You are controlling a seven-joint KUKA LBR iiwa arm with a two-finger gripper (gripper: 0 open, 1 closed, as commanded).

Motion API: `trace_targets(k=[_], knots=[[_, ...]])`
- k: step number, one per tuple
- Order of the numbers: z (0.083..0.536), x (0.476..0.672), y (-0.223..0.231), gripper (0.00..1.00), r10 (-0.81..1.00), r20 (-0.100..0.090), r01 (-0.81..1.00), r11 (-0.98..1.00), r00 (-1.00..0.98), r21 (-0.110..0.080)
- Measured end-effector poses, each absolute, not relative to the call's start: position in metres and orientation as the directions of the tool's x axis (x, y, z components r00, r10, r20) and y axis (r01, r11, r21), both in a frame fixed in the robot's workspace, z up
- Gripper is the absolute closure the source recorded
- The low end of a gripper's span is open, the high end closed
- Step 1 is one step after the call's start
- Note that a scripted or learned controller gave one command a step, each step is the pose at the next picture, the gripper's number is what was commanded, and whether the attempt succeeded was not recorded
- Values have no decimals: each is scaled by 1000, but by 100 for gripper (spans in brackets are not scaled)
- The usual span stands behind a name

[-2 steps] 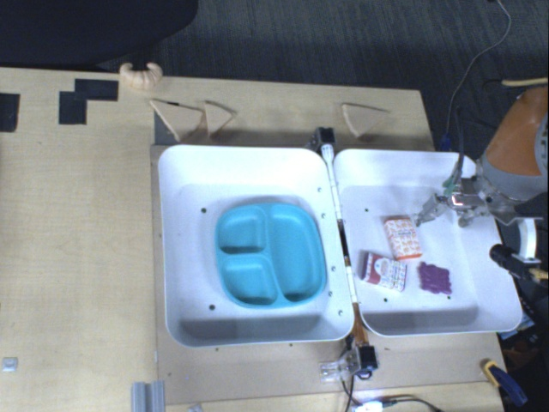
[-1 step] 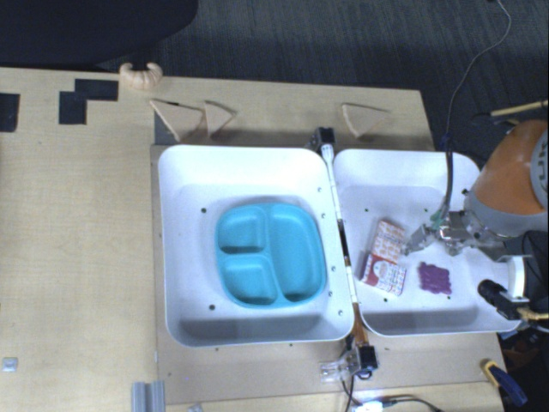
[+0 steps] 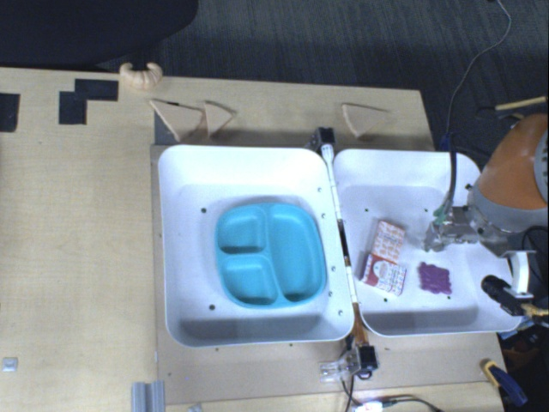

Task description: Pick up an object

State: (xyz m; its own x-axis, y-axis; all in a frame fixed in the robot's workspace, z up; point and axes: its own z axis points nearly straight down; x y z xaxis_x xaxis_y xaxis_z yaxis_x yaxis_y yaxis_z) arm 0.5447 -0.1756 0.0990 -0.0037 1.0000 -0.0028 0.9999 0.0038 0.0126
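Note:
In the right bin (image 3: pixel 386 178) lie a red and white printed packet (image 3: pixel 386 257) and, to its right, a small purple object (image 3: pixel 435 278). My gripper (image 3: pixel 439 233) hangs over the right bin's right half, just above and slightly right of the purple object and to the right of the packet. Nothing shows between its fingertips. The arm with its orange band (image 3: pixel 515 172) comes in from the right edge.
The left bin (image 3: pixel 184 196) holds a blue divided tray (image 3: pixel 270 252). A rail (image 3: pixel 337 221) runs between the two bins. Cables and clips lie at the bench's near edge (image 3: pixel 356 367). A black cable (image 3: pixel 452 166) drops over the right bin's far corner.

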Motion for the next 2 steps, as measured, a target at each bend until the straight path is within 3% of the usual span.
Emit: trace_targets(k=[1, 2], knots=[[99, 545, -176, 0, 1000, -3, 1000, 4, -4, 13], [89, 490, -161, 0, 1000, 0, 1000, 2, -2, 3]])
